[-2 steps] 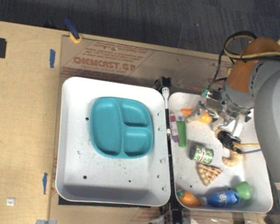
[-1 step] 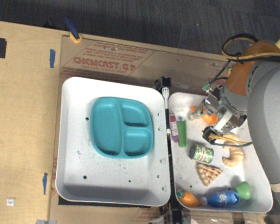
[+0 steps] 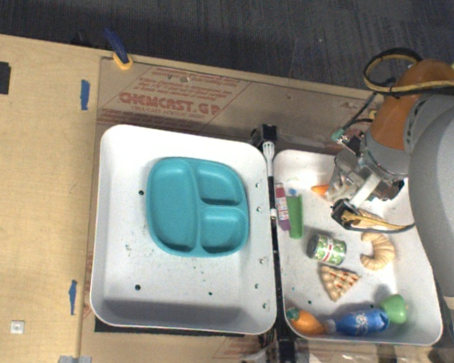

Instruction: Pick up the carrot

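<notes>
The carrot (image 3: pixel 308 322), orange with a green top, lies at the front left corner of the right bin (image 3: pixel 426 277). My gripper (image 3: pixel 349 187) hangs low over the back of that bin, well behind the carrot. A small orange piece (image 3: pixel 319 190) shows just left of the gripper; I cannot tell what it is or whether the gripper touches it.
The right bin also holds a green tube (image 3: pixel 294 214), a pink stick (image 3: pixel 280 207), a green can (image 3: pixel 328 249), a croissant (image 3: pixel 380 251), a pizza slice (image 3: pixel 338 281), a blue bottle (image 3: pixel 362 321) and a green fruit (image 3: pixel 395 307). A teal divided plate (image 3: pixel 198 207) sits in the left bin (image 3: pixel 116 270).
</notes>
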Robot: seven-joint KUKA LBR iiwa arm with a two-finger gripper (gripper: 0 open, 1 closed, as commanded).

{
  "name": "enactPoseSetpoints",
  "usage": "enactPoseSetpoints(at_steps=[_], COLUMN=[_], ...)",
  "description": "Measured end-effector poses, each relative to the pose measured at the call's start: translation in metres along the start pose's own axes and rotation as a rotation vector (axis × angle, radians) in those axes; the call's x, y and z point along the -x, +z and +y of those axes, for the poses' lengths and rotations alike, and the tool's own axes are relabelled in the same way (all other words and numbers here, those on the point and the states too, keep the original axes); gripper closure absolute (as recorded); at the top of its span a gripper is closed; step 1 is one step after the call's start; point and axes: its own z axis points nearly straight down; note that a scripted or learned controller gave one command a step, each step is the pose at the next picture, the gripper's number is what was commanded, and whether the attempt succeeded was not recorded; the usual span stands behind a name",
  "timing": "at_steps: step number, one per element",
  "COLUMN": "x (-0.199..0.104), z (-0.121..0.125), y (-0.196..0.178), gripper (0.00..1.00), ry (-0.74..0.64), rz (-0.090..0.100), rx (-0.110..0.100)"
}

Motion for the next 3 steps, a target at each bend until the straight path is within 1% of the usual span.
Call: enactPoseSetpoints(at_steps=[1,2,3], x=[0.0,0.023,0.079], z=[-0.001,0.005,0.016], y=[0.001,0.004,0.011], gripper=[0.0,0.0,0.0], ry=[-0.001,-0.028,-0.176], rz=[-0.001,0.015,0.001], rx=[-0.004,0.001,0.005])
